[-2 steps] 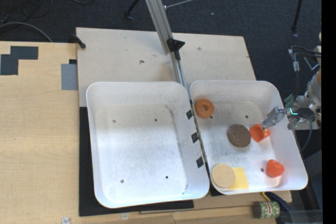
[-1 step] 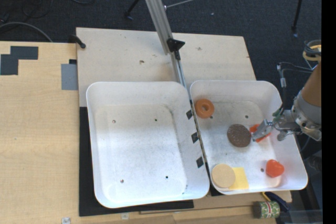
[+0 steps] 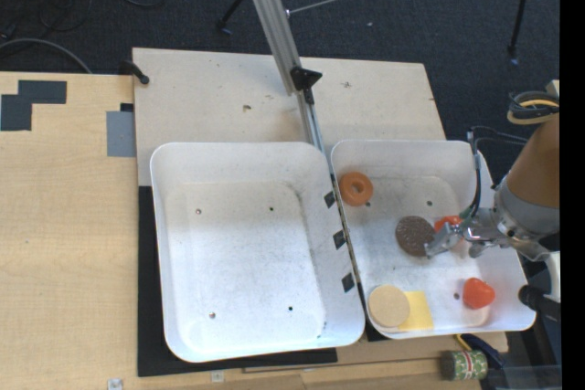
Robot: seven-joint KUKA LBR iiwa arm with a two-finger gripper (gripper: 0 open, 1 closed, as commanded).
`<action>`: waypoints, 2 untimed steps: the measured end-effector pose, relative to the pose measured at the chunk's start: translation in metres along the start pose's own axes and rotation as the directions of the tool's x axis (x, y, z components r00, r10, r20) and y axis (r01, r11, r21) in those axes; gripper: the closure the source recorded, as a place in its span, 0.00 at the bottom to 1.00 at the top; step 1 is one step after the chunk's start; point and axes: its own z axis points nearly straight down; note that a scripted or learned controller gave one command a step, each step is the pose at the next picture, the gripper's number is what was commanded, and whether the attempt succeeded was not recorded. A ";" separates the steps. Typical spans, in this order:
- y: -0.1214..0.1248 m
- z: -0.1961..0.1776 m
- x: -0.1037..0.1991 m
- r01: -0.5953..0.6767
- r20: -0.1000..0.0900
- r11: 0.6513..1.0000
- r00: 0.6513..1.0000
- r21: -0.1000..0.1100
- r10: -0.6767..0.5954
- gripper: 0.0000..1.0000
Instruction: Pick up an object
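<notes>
Here the arm reaches into the right bin [image 3: 402,151] from the right side, and the gripper [image 3: 445,236] is low over the bin floor, just beside a dark brown round object [image 3: 414,235] near the middle of that bin. Whether the pincer is open or closed, I cannot tell; the metal parts are small and blurred, and nothing is clearly seen between them. A small orange-red piece [image 3: 446,222] shows right next to the gripper, but it is not clear if this is an object or a part of the tool. In the same bin lie an orange ring [image 3: 356,188] near the upper left corner, a red object [image 3: 478,292] near the lower right rim, and a tan disc [image 3: 388,305] touching a yellow flat piece [image 3: 419,312] at the lower edge. The left bin [image 3: 183,164] is beside it. I judge the brown object is the nearest target. It looks like a light, rough-surfaced disc or ball, probably not slippery and not fragile, so a grip across its middle from above should hold. If it is flat, the fingers must go very low, close to the bin floor, and it may slide away.
</notes>
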 end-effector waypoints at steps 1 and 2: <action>0.001 0.025 0.000 -0.002 0.003 1.000 1.000 -0.007 0.002 0.00; 0.000 0.014 0.000 -0.006 0.002 1.000 1.000 -0.007 0.006 1.00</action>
